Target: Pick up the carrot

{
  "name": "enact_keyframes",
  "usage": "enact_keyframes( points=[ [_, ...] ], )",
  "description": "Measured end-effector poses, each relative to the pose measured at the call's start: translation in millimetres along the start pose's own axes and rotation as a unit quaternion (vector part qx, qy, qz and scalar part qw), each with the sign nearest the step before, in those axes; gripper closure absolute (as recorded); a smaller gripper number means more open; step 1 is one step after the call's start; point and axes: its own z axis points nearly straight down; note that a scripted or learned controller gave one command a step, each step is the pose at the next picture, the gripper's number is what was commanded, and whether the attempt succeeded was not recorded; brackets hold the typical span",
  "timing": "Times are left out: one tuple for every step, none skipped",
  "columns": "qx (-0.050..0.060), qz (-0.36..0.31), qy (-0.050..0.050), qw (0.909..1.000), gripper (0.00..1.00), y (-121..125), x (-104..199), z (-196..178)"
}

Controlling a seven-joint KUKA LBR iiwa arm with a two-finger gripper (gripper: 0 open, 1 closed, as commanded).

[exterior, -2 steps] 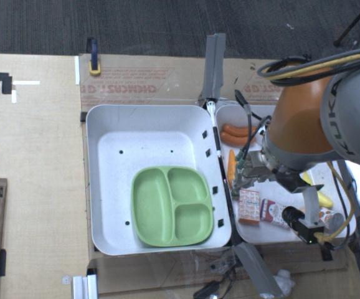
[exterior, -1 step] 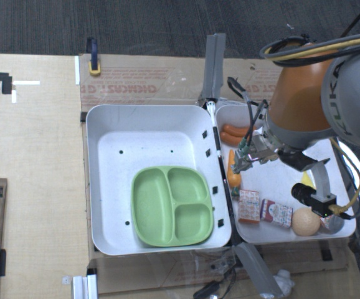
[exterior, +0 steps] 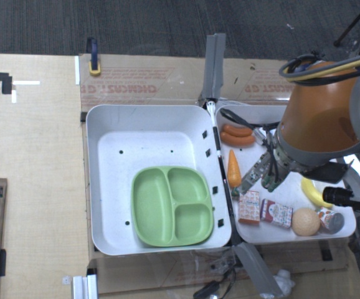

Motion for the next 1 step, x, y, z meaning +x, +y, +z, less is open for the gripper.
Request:
enact_keyframes(
  points=[
    [0.0,0.005,0.0,1.0,1.0,118.0,7.0,-0.3]
  ],
)
